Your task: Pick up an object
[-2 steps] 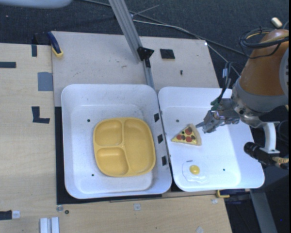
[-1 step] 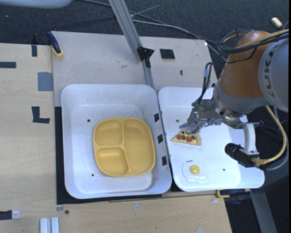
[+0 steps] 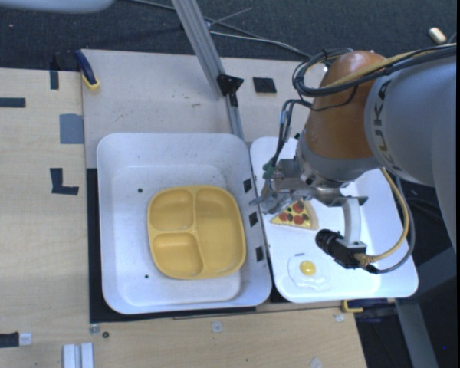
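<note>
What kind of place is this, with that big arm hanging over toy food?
Most likely a robotics lab test bench. A grey arm with an orange band reaches over two white bins, which hold a yellow divided plate, a toy pizza slice and a toy fried egg. Tape marks and loose cables suggest a workshop.

Robotics lab: a plywood bench (image 3: 31, 228) marked with tape carries two white bins (image 3: 115, 167), beside them an industrial arm (image 3: 414, 113) and loose cables (image 3: 245, 29).

Tray (image 3: 196, 231) in left bin (image 3: 123, 159)
</note>
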### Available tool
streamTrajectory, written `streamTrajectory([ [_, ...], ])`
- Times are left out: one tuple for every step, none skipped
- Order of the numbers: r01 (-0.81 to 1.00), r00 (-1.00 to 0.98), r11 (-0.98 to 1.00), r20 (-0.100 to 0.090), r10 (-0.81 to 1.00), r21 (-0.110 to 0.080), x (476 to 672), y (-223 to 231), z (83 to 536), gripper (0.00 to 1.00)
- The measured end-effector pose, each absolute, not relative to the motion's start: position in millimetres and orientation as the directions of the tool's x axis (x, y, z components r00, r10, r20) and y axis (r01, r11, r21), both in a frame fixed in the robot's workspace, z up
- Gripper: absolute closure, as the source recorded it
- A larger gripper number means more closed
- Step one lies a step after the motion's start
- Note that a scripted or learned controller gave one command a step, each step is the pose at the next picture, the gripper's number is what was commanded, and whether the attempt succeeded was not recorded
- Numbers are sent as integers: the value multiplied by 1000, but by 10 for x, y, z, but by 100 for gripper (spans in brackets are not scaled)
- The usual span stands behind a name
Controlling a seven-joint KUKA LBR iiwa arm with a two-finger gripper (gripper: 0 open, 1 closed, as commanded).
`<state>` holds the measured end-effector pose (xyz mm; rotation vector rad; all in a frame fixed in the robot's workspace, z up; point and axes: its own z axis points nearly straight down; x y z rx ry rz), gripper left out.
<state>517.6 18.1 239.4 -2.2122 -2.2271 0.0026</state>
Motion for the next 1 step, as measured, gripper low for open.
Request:
streamTrajectory([
  [1000, -8, 8, 1, 1000, -2, 5104, 748, 2439, 100],
])
